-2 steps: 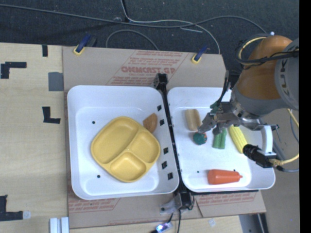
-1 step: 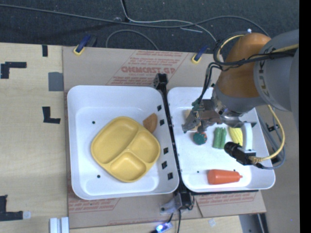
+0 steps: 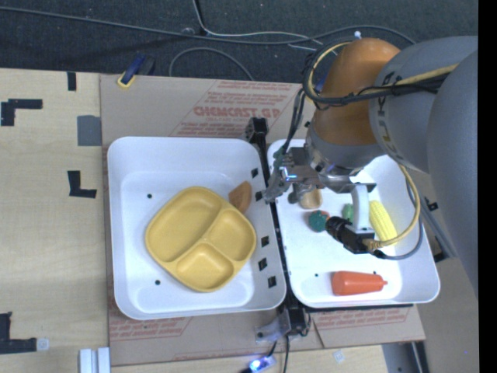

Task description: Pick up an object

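My gripper [image 3: 293, 180] hangs over the near-left part of the right bin [image 3: 419, 286], close to the divider between the bins. Right beside it lie a small tan piece [image 3: 311, 200] and a teal ball-like piece [image 3: 318, 222]. A yellow corn cob [image 3: 382, 218] lies further right, under the arm. An orange carrot [image 3: 359, 283] rests near the bin's front edge. I see nothing held by the gripper.
The left bin [image 3: 128, 177] holds a yellow divided plate [image 3: 200, 238] and a brown bread-like piece [image 3: 241, 197] by its right wall. The grey arm and its orange band cover the right bin's back part. Cables run over the cardboard behind the bins.
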